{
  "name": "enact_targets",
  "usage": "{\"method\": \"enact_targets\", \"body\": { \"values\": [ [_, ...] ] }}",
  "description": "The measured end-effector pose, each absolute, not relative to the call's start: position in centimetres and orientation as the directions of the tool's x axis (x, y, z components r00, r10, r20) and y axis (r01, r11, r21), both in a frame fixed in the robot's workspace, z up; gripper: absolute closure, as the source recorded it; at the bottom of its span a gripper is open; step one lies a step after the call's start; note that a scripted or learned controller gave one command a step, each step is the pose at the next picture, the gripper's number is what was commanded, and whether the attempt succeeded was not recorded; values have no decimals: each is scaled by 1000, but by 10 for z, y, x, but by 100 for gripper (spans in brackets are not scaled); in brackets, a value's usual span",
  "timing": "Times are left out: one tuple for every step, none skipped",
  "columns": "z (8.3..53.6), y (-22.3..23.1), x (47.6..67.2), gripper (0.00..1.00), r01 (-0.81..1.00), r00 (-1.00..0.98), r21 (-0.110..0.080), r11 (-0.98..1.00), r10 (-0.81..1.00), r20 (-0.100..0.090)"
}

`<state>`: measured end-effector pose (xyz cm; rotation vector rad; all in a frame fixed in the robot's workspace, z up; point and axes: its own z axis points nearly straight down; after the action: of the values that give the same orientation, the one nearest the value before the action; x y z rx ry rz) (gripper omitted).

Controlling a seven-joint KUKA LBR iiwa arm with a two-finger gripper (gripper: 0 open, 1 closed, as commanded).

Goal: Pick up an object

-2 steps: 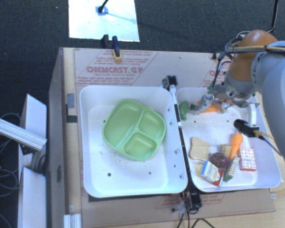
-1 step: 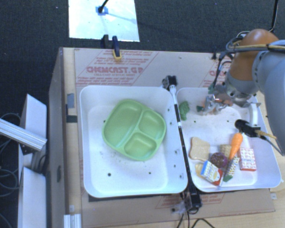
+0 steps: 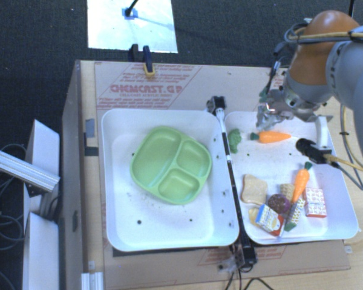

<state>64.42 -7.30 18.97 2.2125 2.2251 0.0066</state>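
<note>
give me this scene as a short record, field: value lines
left bin: green divided plate
right bin, far end: broccoli, carrot
right bin, near end: toast slice, second carrot, red and white carton, other small items
gripper: above the far end of the right bin, beside the first carrot
object held: none seen

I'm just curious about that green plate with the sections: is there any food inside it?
No. The green divided plate in the left bin has three bare compartments. The toy food lies in the right bin. What is under the plate is covered.
</note>
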Motion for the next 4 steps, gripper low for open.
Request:
{"method": "enact_targets", "body": {
  "values": [
    [189, -74, 644, 0, 1000, -5, 3, 5, 1000, 0],
    [100, -113, 671, 0, 1000, -5, 16, 5, 1000, -5],
    [113, -113, 673, 100, 1000, -7, 22, 7, 1000, -7],
    [113, -113, 672, 0, 1000, -8, 22, 8, 1000, -7]
  ]
}}
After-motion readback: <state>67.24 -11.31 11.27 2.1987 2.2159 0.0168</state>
